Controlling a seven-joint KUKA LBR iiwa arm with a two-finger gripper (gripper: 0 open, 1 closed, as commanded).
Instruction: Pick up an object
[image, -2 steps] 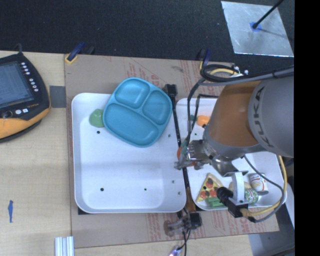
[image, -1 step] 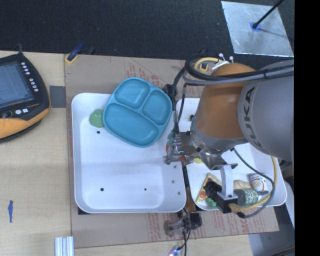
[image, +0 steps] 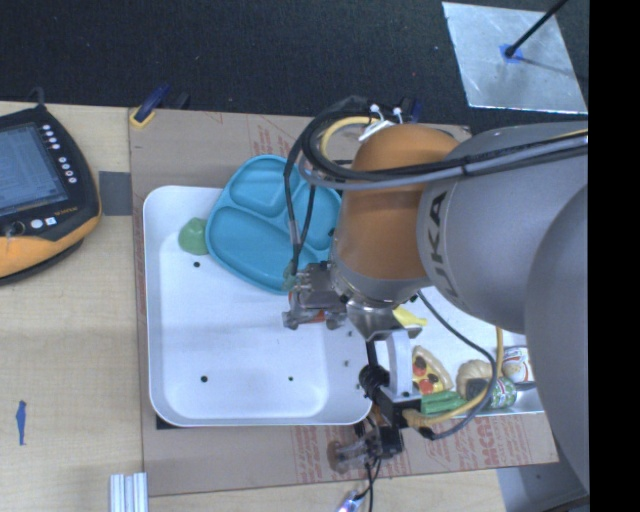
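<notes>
A blue divided plate (image: 262, 226) lies tilted over the back rim of the left white bin (image: 230, 350). A small green object (image: 193, 235) rests against the plate's left edge. My gripper (image: 312, 300) hangs below the orange wrist band (image: 395, 215), low over the bin's right side, just in front of the plate's near edge. A small reddish bit (image: 325, 319) shows right beside the gripper; I cannot tell whether it is an object or part of the tool.
The arm hides most of the right bin (image: 470, 330). In it I see a yellow piece (image: 408, 318), a colourful item (image: 430, 374), a tan object (image: 475, 375) and a green one (image: 440, 404). A teach pendant (image: 40, 190) lies at far left.
</notes>
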